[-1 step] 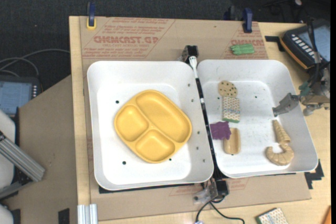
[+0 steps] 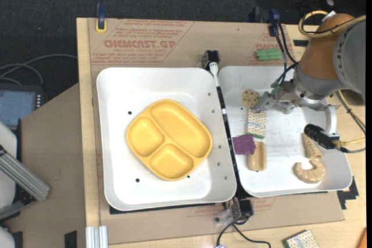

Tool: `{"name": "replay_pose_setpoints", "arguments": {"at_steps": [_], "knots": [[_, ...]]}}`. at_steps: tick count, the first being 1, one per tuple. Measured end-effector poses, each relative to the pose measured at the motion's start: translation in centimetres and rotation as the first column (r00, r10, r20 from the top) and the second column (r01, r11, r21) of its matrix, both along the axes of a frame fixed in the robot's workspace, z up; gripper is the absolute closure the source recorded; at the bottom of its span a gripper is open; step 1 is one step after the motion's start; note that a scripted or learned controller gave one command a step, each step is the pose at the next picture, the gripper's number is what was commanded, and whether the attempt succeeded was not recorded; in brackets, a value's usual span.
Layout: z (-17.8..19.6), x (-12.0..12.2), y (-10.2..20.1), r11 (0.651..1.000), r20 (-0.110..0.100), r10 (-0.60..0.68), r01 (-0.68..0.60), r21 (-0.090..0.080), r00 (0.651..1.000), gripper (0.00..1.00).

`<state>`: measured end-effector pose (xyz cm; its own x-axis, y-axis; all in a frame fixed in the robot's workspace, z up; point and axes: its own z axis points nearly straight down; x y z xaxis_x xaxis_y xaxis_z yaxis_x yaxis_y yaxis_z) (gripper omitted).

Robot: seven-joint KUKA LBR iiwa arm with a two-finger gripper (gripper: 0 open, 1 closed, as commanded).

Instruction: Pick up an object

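Over the right bin [image 2: 343,180], gripper [image 2: 278,99] hovers beside the tan perforated piece [image 2: 250,97]; patterned strip [image 2: 256,123] lies just below-left, long axis up-down. Finger spread: cannot tell; nothing visibly held.

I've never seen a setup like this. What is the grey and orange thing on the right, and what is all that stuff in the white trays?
That is a robot arm, seen by one camera looking down at a slant. Its grasping tool hangs over the right bin. There lie a tan curved piece, a purple piece, a tan stick, a patterned card and a spotted piece. The left bin holds a yellow divided plate. I cannot see anything held.
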<state>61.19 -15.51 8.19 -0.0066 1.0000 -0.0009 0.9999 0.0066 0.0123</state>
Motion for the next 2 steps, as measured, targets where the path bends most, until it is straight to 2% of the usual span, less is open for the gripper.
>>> {"name": "replay_pose_setpoints", "arguments": {"at_steps": [1, 2], "knots": [[0.51, 5.72, 6.01, 1.000, -0.006, -0.003, 0.003, -0.001, 1.000, 0.00], [0.53, 5.63, 5.99, 1.000, -0.007, -0.005, 0.005, 0.001, 1.000, 0.00]]}}
